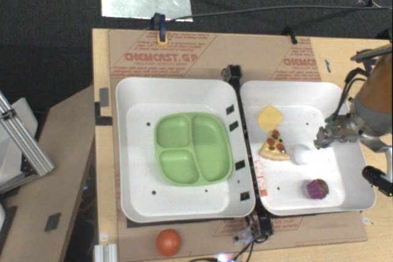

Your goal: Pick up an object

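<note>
The right bin holds a yellow chip-like piece, a toy pizza slice, a white ball and a purple object. My gripper hangs over the right part of this bin, just right of the white ball and above the purple object. Nothing shows between its fingers.
The left bin holds a green divided plate. An orange-red ball lies on the bench in front of the left bin. A black clip rail runs between the bins. The arm's body fills the right edge.
</note>
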`<state>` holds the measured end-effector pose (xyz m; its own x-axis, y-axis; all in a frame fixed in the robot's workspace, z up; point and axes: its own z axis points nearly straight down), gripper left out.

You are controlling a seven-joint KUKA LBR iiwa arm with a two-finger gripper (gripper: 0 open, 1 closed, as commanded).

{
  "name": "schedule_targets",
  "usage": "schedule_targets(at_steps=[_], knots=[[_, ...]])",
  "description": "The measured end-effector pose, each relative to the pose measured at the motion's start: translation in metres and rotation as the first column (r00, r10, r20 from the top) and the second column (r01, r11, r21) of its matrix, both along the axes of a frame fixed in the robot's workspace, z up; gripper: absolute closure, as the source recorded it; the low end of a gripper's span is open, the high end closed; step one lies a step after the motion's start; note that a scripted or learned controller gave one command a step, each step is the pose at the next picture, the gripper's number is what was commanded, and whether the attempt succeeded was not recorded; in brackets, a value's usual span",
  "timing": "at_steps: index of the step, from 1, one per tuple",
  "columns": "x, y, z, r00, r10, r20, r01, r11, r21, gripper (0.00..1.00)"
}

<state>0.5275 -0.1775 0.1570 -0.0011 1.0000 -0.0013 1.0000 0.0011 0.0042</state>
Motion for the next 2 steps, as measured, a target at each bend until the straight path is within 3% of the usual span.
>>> schedule_targets(at_steps=[2], knots=[[0.003, -0.002, 0.118, 1.000, 0.004, 0.004, -0.004, 1.000, -0.001, 1.00]])
